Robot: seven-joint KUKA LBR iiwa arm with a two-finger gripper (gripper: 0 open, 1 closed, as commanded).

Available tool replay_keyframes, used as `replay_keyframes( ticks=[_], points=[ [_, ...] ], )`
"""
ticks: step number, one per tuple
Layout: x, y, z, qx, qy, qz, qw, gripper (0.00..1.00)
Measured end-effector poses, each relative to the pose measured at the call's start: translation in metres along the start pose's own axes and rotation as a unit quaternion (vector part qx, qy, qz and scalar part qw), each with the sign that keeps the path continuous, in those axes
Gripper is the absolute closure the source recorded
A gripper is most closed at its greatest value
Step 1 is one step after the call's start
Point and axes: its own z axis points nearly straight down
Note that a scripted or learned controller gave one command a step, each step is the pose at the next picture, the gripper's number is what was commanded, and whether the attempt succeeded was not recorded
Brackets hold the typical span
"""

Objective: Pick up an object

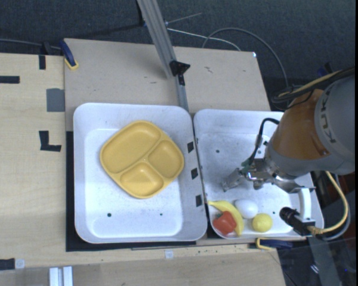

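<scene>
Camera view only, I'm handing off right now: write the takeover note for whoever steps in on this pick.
Gripper: low in the right bin, over bare floor, nothing between its fingers.
Objects: banana, red object, white egg-shaped object and small yellow ball clustered at the right bin's near edge. Yellow divided plate lies in the left bin.
Done: nothing lifted.
Left: move the gripper onto one object, close, lift.

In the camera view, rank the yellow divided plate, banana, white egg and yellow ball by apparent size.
1. yellow divided plate
2. banana, partly hidden by a red object
3. white egg and yellow ball: too alike to rank
</scene>
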Motion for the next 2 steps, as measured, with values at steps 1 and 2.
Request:
replay_keyframes(
  ticks=[1, 2],
  points=[
    [0.001, 0.001, -0.012, -0.002, 0.000, -0.001, 1.0000, 1.00],
    [0.004, 0.011, -0.062, -0.006, -0.001, -0.001, 1.0000, 1.00]
  ],
)
